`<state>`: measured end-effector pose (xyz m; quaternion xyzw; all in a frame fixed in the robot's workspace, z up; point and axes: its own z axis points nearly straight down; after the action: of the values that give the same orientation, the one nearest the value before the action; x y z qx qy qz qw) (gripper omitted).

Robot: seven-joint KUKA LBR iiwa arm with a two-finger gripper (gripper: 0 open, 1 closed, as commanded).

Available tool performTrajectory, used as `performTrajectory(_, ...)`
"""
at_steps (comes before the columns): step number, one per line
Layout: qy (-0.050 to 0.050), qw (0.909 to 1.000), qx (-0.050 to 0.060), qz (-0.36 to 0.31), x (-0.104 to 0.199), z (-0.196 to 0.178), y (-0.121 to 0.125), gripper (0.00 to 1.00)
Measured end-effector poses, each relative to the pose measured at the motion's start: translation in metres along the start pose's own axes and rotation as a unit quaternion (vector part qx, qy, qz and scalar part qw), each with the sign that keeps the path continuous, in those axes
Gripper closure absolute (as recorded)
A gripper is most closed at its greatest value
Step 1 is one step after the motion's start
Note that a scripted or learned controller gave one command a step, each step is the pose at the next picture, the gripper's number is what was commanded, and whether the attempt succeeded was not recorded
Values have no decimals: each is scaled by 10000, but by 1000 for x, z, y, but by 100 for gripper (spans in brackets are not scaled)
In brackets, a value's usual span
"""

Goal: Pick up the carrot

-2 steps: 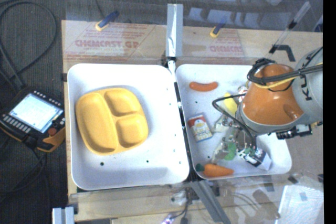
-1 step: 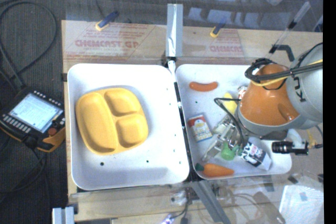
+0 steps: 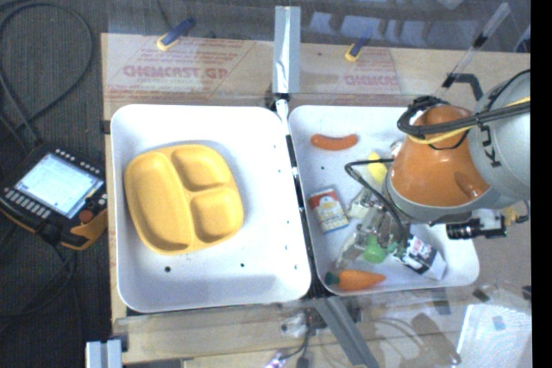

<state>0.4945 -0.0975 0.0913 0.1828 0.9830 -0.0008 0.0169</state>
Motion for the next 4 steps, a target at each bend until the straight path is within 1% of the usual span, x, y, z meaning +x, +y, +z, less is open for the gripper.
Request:
performTrajectory(1,65,9945,-16,1046,2,1,-1,0)
performTrajectory(2,79,9657,9,2597,-18,2,-54,0)
performTrajectory(3,154,9564,85,2917,-148,-33,-26,0)
performTrajectory(4,153,9562,114,2921,-149,-39,-27,100)
